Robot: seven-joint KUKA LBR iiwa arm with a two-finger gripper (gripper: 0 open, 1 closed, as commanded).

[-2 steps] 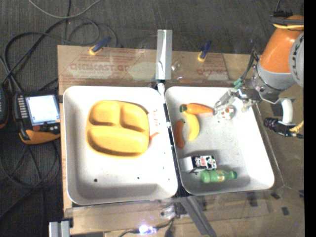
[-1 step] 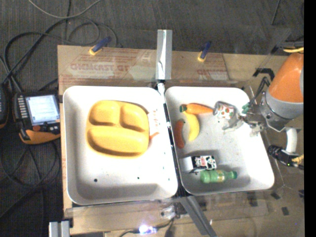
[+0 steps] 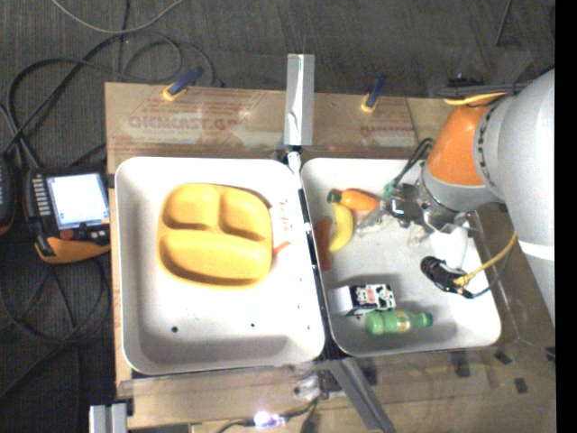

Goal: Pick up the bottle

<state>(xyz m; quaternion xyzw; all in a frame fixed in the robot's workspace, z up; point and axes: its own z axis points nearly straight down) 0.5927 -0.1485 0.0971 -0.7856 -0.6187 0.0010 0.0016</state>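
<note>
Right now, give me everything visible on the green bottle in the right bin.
The green plastic bottle lies on its side near the front of the right white bin, long axis running roughly left to right. Its body looks translucent green with a lighter band around the middle; which end bears the cap is too blurred to tell. A small black-and-white box sits just behind it, close or touching. The gripper is farther back in the bin, apart from it.

Dark carpet floor (image 3: 379, 25), cables (image 3: 108, 52) strewn about

Looked like a robotics lab: loose cables (image 3: 108, 39) on carpet, handheld control pendant (image 3: 72, 207), clamps (image 3: 183, 82) holding board to counter.
</note>
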